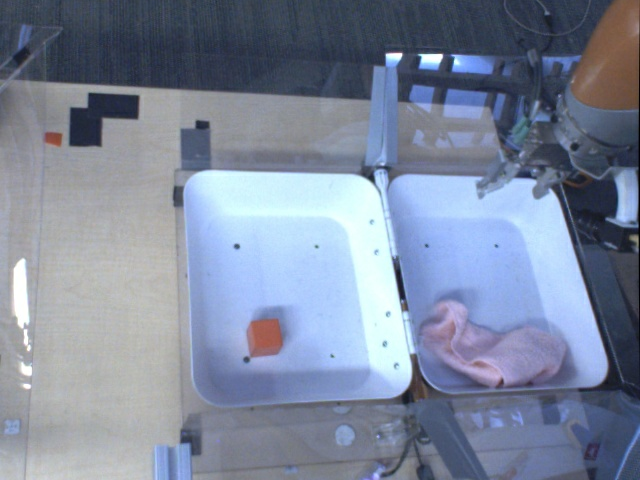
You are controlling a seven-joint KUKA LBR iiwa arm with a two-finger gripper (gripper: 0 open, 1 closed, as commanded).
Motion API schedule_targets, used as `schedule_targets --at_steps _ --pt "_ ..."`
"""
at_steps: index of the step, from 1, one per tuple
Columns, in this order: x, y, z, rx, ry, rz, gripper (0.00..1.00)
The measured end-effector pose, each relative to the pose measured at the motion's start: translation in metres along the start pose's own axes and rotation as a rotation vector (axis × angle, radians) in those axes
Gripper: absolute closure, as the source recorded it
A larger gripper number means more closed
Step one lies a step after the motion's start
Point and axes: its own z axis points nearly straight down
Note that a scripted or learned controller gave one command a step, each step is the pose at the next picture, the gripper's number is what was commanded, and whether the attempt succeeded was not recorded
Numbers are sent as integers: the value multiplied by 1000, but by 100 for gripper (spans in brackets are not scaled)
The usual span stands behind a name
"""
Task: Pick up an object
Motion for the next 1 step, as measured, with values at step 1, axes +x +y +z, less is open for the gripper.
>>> schedule_targets --at_steps 1 --pt "-1 -93 89 1 1 205 0"
